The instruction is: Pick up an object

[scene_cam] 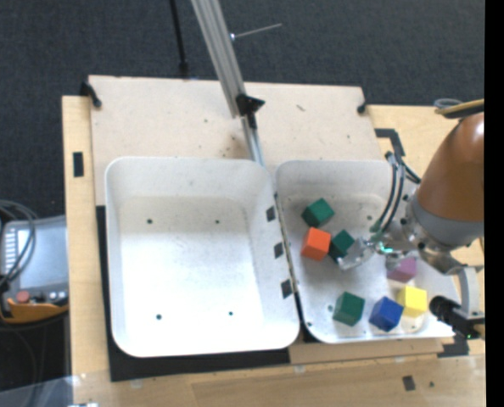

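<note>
The right bin (337, 181) holds several small blocks. A green block (319, 212) lies toward its back, an orange block (316, 243) sits by the left wall, and a dark green block (342, 242) touches the orange one. Along the front lie another green block (349, 308), a blue block (387, 313) and a yellow block (414, 299). A pale purple block (402, 268) rests just under the wrist. My gripper (354, 256) is low in the bin, right beside the dark green block, reaching in from the right.
The left bin (193, 253) stands next to the right one, sharing a middle wall. A slanted metal pole (222, 53) rises from the bench behind the bins. A controller box with cables (27, 265) sits off the bench at left.
</note>
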### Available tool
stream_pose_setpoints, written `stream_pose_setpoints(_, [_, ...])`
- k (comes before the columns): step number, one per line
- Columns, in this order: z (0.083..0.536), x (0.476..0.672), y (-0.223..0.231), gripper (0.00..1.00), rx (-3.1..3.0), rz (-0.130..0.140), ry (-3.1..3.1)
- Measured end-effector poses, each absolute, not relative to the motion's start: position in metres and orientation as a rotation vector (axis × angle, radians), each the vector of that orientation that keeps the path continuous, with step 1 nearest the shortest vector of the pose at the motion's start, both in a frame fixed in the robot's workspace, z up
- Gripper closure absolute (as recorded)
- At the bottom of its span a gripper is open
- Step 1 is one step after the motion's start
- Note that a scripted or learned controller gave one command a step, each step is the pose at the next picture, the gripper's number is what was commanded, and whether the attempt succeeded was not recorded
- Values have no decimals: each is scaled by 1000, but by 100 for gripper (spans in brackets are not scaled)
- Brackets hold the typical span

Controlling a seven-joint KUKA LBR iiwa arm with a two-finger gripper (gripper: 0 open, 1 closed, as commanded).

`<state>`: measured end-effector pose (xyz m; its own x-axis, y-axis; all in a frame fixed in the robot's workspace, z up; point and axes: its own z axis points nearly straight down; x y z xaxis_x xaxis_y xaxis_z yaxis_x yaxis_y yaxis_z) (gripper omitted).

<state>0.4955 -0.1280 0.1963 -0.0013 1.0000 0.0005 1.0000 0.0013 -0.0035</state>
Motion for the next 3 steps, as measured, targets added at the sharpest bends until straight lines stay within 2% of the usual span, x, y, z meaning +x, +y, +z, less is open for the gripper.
stream_pose_setpoints(1, [198,497,-128,0,-2223,-3,-2221])
stream_pose_setpoints(3, [103,492,-132,0,-2222,6,-2217])
